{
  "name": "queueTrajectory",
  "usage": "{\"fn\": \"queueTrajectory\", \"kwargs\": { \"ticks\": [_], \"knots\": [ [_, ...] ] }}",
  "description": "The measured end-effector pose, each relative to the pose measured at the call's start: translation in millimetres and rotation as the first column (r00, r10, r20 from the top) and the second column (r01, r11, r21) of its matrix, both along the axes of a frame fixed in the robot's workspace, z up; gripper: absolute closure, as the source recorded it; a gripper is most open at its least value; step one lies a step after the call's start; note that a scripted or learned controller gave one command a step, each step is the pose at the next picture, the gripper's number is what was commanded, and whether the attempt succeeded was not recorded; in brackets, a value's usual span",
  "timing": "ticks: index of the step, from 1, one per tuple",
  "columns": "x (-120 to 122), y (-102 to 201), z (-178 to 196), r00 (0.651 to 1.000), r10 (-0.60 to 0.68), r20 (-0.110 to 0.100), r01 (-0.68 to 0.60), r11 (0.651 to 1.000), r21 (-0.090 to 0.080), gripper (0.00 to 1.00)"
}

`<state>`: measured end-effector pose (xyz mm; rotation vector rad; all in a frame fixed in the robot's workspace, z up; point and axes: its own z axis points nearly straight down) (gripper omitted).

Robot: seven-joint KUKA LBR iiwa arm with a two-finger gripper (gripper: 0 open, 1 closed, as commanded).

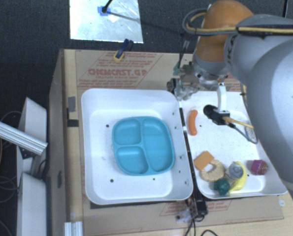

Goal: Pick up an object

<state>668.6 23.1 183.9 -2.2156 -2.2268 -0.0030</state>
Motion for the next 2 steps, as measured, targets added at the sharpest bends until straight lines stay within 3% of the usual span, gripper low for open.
{"fn": "queueTrajectory", "kwargs": {
  "ticks": [2],
  "knots": [
    [-7, 131, 6, 1.0, 0.001, 0.001, -0.001, 1.0, 0.001, 1.0]
  ]
}}
